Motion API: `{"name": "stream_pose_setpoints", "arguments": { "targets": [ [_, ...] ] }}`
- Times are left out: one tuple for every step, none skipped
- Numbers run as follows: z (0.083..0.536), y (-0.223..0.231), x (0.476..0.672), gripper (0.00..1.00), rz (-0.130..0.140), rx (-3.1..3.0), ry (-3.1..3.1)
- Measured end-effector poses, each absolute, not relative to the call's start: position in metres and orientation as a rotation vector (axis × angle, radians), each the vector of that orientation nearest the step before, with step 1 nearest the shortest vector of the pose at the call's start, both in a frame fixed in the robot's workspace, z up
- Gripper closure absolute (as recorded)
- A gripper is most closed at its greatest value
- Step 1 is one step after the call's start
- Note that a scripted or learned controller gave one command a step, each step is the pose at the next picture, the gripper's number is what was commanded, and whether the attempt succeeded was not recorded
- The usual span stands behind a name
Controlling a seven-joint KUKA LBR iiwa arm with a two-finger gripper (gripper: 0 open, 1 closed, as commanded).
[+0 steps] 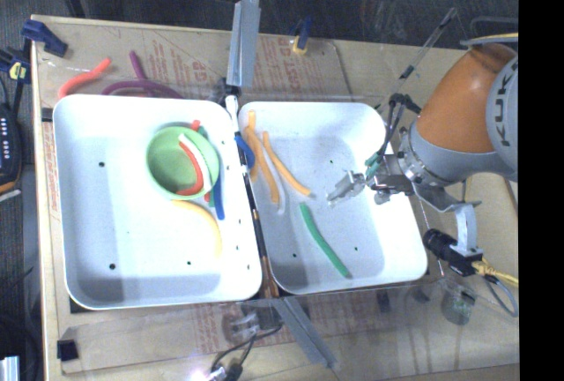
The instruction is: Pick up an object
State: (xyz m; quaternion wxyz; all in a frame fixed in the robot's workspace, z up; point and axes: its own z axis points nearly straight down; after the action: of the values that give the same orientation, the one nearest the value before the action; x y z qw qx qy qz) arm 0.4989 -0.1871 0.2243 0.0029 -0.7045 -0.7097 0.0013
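My gripper (344,188) hangs over the right bin (352,119), near its middle right, with the fingers pointing left and nothing seen between them. A green strip (322,240) lies on the bin floor just below and left of the fingertips. Orange strips (280,166) lie along the right bin's left side, with a blue piece (246,153) by the dividing wall. In the left bin (88,194) sits a green bowl (167,160) with a red strip (192,168) in it, and a yellow strip (208,219) and a blue strip (218,197) beside it.
Outside the bins, orange (84,78) and purple (141,88) cords lie on the bench at the upper left. A grey bar (243,40) stands behind the bins. Blue clamps (42,35) sit at the bench edge. Cables and a connector (454,254) hang at the lower right.
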Motion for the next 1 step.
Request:
{"name": "stream_pose_setpoints", "arguments": {
  "targets": [
    [0.1066,-0.1596,0.5324,0.00,0.007,-2.145,-2.287]
  ]
}}
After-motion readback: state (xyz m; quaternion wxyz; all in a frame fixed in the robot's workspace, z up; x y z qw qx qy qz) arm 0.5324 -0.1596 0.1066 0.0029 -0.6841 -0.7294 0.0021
